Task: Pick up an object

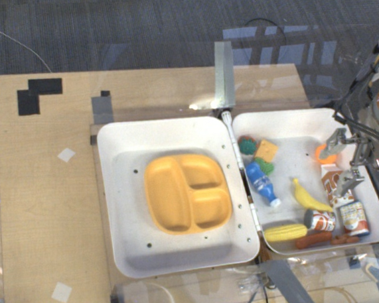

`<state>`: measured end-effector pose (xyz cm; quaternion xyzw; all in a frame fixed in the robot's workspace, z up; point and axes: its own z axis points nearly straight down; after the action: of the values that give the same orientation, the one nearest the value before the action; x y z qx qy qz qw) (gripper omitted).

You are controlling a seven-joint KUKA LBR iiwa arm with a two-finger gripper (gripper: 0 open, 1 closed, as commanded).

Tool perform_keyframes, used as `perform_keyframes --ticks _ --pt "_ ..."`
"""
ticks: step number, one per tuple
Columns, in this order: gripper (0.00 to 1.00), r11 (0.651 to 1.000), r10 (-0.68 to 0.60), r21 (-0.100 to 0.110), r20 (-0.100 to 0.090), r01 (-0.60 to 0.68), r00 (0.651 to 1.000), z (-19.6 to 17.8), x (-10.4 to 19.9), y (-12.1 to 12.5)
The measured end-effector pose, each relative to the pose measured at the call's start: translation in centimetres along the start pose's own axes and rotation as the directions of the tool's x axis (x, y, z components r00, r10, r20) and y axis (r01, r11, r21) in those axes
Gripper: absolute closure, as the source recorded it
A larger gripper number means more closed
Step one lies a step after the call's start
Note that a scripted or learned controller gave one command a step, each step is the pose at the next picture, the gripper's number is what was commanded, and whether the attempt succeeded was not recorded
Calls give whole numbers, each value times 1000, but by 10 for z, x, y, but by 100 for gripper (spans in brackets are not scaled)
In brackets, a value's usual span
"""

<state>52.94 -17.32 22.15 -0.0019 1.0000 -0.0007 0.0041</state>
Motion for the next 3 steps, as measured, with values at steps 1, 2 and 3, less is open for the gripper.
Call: perform_keyframes --ticks 1,2,3 --pt "0 931 366 0 6 -366 931 123 -54 -29" --pt "0 756 655 -2 3 -655 756 133 -26 2" --pt "0 633 774 7 -8 -774 633 135 -91 -33"
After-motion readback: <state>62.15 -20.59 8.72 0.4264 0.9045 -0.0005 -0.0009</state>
